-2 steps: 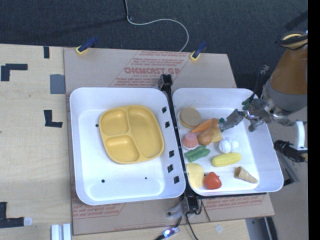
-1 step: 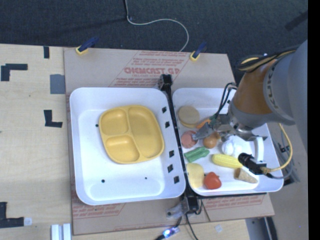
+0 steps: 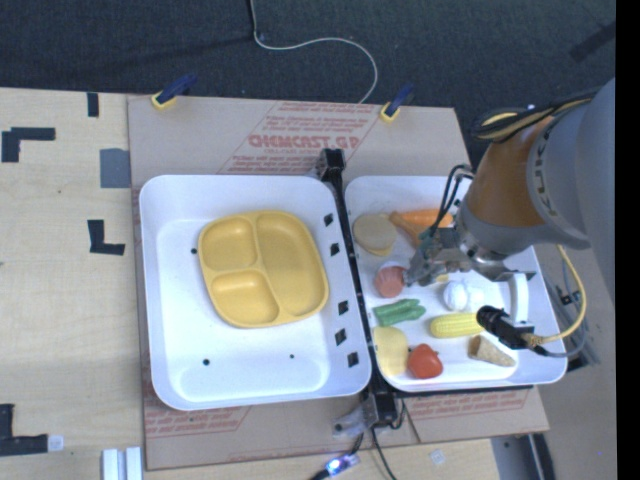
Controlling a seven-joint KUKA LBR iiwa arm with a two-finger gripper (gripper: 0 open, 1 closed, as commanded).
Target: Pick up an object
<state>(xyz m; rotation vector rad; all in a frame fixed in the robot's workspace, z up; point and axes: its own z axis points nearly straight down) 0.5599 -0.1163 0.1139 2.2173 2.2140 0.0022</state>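
The right bin (image 3: pixel 545 373) holds several toy foods: a tan round piece (image 3: pixel 375 233), an orange carrot (image 3: pixel 418 218), a pink-red piece (image 3: pixel 389 281), a green pod (image 3: pixel 398 311), a white egg (image 3: pixel 456 295), a corn cob (image 3: pixel 457 324), a yellow piece (image 3: pixel 390 348), a red tomato (image 3: pixel 424 362) and a bread wedge (image 3: pixel 492 350). My gripper (image 3: pixel 428 264) hangs low in this bin, just right of the pink-red piece and below the carrot. The arm's wrist hides part of the bin behind it.
The left bin (image 3: pixel 180 368) carries a yellow divided plate (image 3: pixel 263 266). A black divider with clips (image 3: pixel 345 268) runs between the bins. A cable (image 3: pixel 560 318) loops off the wrist at the right. Cardboard (image 3: pixel 300 133) lies under both bins.
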